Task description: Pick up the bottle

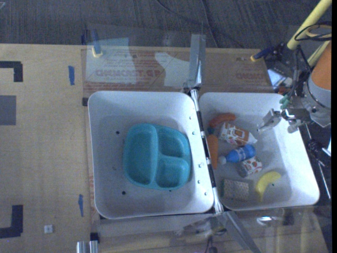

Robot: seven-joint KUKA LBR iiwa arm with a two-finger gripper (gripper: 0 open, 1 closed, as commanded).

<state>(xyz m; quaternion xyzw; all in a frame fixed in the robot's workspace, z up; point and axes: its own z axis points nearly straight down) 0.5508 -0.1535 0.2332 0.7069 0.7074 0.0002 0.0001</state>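
Observation:
The bottle (240, 154) is small and blue with a white cap, lying on its side in the middle of the right bin (308, 186). It rests between an orange-and-white carton (234, 135) and a small can (251, 166). My gripper (278, 124) hangs over the bin's upper right part, up and to the right of the bottle and apart from it. Its fingers are spread open with nothing between them.
In the right bin also lie an orange sausage (222, 119), a carrot (212, 149), a yellow banana (267, 182) and a grey pad (235, 189). The left bin (102, 141) holds a teal divided plate (156, 156). Cables and a yellow hose (310, 20) are at the upper right.

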